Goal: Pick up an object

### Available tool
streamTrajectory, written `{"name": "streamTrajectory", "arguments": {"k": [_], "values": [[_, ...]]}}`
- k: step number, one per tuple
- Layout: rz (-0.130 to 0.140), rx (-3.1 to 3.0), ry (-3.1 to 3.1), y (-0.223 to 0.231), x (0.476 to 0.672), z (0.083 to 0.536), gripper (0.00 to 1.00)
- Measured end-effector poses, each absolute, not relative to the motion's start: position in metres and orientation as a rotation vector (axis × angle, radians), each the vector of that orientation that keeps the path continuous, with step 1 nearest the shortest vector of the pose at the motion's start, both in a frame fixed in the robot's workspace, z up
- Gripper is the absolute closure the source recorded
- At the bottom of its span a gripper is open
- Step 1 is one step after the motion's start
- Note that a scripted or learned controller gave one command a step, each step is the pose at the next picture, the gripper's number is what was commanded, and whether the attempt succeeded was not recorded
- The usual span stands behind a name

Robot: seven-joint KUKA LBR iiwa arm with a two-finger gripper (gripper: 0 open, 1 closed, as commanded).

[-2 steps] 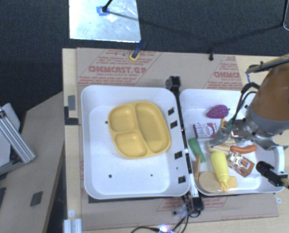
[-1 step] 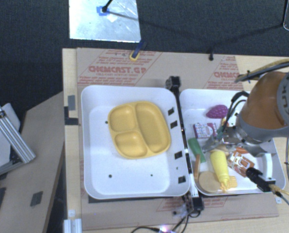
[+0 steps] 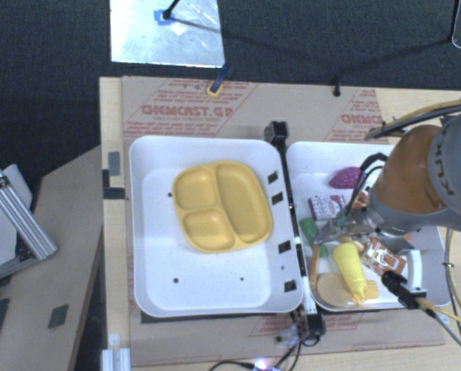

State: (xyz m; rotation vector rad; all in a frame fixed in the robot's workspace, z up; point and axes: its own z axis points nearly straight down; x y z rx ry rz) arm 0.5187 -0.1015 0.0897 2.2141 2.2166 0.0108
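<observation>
On the bench (image 3: 176, 103), two white bins (image 3: 149, 207) over dark carpet (image 3: 45, 60)

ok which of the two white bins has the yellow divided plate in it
The left bin, away from the arm; the yellow plate lies alone there. The right bin holds small clutter instead.

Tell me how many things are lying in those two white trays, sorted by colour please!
Partly hidden by the arm, so only what I can make out:
Yellow: 2, the divided plate and the squeeze bottle
Purple: 1, a grape-like bunch
Green: 1, a small piece
Tan: 1, a round disc
Red and white: 2, a small carton and a packet
Total: 7
</observation>
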Motion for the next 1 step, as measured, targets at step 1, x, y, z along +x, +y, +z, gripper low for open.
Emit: {"name": "streamTrajectory", "arguments": {"k": [1], "values": [[0.020, 2.205, 2.205, -0.1035, 0.5222, 0.1038, 1.00]]}}
